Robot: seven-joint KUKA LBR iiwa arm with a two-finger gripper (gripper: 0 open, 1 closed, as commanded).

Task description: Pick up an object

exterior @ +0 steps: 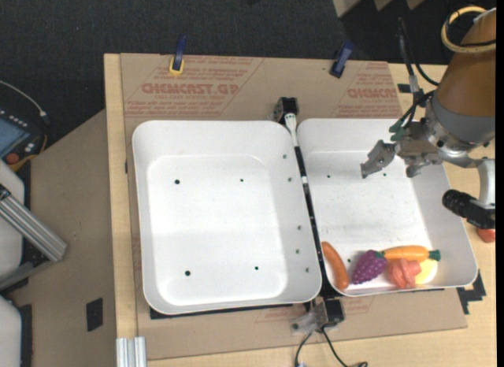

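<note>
A: The arm [471,66] is cut off by the right edge of the frame, so only its wrist end shows.

B: And the yellow toy [426,272] at lower right?

A: Mostly hidden behind the pink piece [402,272] and the carrot [409,253]; I can't name it.

B: The grey device [17,141] at far left?

A: Cropped by the left edge, too little to identify.

two bins side by side; toy foods [383,264] lie along the right bin's [346,200] near edge.
</note>
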